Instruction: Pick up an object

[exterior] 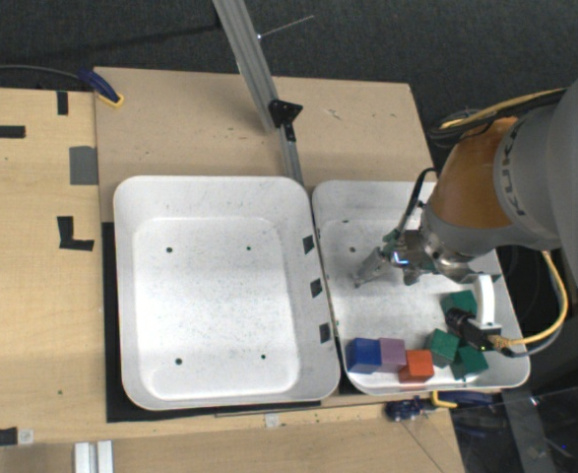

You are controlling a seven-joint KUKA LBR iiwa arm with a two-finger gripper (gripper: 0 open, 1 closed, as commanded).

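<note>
Where the grey arm (525, 180) bends in from the right, with its orange band (471, 190) just above the wrist, the jaws hang low over the middle of the right bin (362, 210). They point towards the wall shared with the left bin. Whether the jaws are apart or together I cannot tell, as they are small and blurred here. Nothing can be seen between them, and the bin floor just beside them is bare white.

The things to pick lie well apart from the jaws, along the near edge of the right bin. A blue block (364, 354) sits closest to the shared wall. A purple block (393, 351) touches it, and an orange block (418, 365) lies just beside that. Two green blocks (443, 344) (471, 362) follow towards the near right corner. A darker green block (460, 303) sits further back, close under the wrist.

The left bin (210, 274) lies alongside, and both rest on the pale wooden table (190, 116). A metal rail (241, 37) slants down from the top edge to the bins' far rims. A small blue and yellow object (102, 85) lies at the table's far left corner.
</note>
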